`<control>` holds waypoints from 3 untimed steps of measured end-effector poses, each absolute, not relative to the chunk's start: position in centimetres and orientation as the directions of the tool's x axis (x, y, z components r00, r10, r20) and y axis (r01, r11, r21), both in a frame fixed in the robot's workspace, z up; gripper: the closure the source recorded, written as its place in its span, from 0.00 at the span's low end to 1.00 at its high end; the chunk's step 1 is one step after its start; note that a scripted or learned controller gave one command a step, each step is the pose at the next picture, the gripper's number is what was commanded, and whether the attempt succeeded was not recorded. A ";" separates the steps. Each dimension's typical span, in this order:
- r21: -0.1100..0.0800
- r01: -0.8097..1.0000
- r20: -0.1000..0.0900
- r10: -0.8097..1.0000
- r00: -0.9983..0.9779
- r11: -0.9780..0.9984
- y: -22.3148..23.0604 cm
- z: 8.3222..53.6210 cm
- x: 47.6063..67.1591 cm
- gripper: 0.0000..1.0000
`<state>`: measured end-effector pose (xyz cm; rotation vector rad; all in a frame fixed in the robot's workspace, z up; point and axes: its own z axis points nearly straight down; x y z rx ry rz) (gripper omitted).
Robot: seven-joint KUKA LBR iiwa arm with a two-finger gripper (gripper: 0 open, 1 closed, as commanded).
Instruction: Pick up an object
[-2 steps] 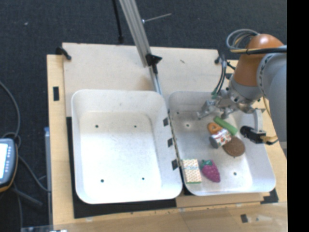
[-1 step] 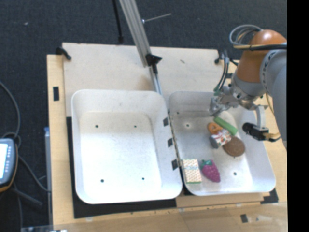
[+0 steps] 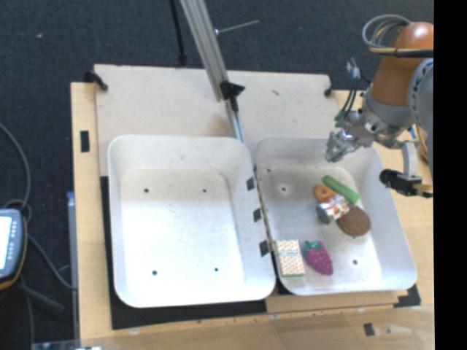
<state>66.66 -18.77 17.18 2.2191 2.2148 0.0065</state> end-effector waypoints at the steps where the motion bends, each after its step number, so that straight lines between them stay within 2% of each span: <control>1: 0.010 1.000 -0.003 1.000 -0.002 0.002 -19.1 23.8 66.8 1.00; 2: 0.005 1.000 -0.001 1.000 -0.006 0.006 -19.1 25.2 66.9 1.00; 3: 0.001 1.000 0.000 1.000 -0.005 0.005 -15.0 25.4 66.1 1.00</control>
